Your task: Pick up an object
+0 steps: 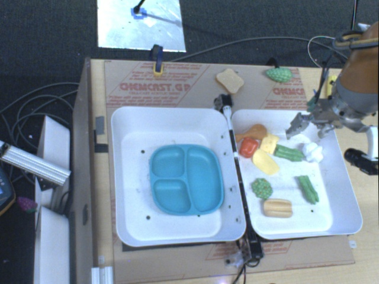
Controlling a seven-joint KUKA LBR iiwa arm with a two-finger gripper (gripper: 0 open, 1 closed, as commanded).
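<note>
bench, open end effector [310,126] above right bin [346,185]

A blue divided plate [186,180] lies in the left white bin [133,129]. On the cardboard-covered worktop [177,81] at upper middle sit a yellow clamp [157,61], a tan bread-shaped toy [230,80] and a green knobbly toy [279,74]. A silvery sheet [140,15] lies at the frame's top.

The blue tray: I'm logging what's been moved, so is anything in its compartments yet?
Empty. The blue tray lies flat in the left bin, and all its compartments show bare blue.
</note>
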